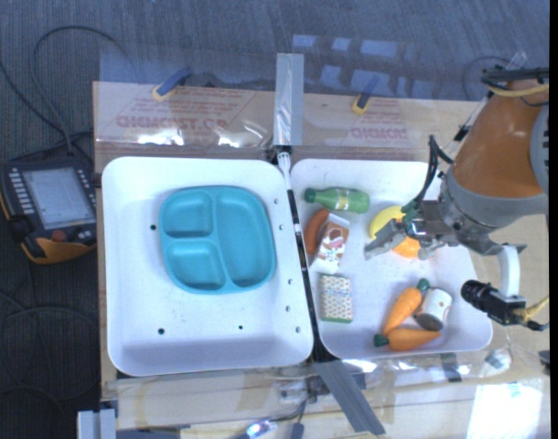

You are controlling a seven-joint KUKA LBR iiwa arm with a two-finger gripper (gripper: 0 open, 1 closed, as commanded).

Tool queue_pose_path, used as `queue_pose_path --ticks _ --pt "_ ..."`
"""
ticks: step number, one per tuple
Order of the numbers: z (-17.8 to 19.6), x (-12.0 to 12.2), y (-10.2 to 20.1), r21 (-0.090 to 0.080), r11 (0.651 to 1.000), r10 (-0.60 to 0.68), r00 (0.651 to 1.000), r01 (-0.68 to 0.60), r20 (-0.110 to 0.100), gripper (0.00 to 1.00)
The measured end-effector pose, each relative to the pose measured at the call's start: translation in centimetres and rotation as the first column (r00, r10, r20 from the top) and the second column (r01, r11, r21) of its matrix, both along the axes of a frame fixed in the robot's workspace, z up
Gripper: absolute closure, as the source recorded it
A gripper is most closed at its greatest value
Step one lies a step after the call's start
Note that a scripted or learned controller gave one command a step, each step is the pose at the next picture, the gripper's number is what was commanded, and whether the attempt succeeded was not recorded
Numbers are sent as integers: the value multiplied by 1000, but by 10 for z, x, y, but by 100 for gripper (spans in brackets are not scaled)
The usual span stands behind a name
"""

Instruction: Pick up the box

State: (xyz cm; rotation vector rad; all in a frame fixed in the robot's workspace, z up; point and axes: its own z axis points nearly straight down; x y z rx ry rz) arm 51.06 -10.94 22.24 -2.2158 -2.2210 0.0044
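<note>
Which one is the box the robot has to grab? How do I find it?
Look in the right white bin, along its left side beside the divider. Below the green bottle lies the box, small, white and red. The flat speckled sponge below it has no red.

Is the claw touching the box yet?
Apart. The camera view shows the claw over the yellow fruit, with bare bin floor between it and the box.

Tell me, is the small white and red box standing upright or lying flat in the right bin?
Lying flat. The small white and red box shows its broad printed face upward on the floor of the right white bin.
</note>
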Motion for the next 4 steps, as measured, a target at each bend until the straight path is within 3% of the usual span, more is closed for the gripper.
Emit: queue_pose_path --ticks 1,2,3,4 --pt "-3 -26 33 1 971 237 971 -237 1 0" --pt "-30 -26 92 1 967 253 967 -253 0 0" --pt "164 -24 92 -4 937 349 937 -349 4 0" --pt "159 -25 136 -2 838 546 838 -546 3 0"
